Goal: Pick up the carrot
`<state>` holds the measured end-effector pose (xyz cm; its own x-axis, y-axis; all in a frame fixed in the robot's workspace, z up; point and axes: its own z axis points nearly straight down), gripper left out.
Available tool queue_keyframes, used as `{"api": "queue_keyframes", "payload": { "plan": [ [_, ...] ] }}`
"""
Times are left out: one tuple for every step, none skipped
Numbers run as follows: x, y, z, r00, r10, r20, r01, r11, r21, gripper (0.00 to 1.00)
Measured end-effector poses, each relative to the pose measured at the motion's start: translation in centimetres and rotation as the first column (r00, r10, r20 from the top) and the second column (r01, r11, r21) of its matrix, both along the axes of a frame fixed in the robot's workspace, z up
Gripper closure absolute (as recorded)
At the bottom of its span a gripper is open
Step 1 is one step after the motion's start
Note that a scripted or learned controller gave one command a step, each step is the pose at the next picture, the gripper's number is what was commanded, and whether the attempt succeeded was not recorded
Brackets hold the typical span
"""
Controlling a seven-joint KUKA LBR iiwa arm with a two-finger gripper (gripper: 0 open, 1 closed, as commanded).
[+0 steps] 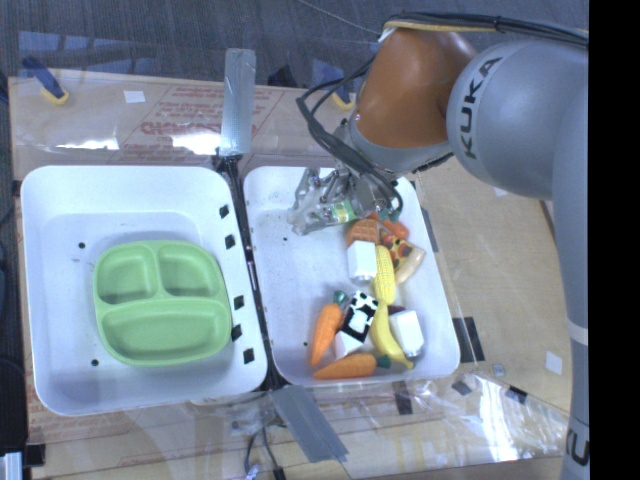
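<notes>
Nearest the camera: two carrots in the right bin [262, 268]. One carrot [345, 367] lies flat along the front wall, the other carrot [324, 332] slants just behind it, both well below the claw [322, 200]. Between them and the claw, a banana [385, 298] amid clutter. Claw hangs at the bin's far end; open or closed, cannot tell. Suggest descending across a carrot's width, clear of the wall.

Green tray [160, 303], white bins [60, 203], orange carrots [324, 334], yellow banana [386, 308], checkered black-white block [361, 315], possibly a tag.
</notes>
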<state>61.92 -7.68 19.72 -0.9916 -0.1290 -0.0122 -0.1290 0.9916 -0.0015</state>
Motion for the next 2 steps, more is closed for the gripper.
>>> {"api": "queue_keyframes", "payload": {
  "plan": [
    [-0.2, -0.1, -0.4, 1.000, -0.002, -0.009, 0.002, 1.000, 0.000, 0.00],
    [-9.1, -4.0, -4.6, 1.000, -0.025, -0.014, 0.025, 1.000, 0.000, 0.00]
  ]
}}
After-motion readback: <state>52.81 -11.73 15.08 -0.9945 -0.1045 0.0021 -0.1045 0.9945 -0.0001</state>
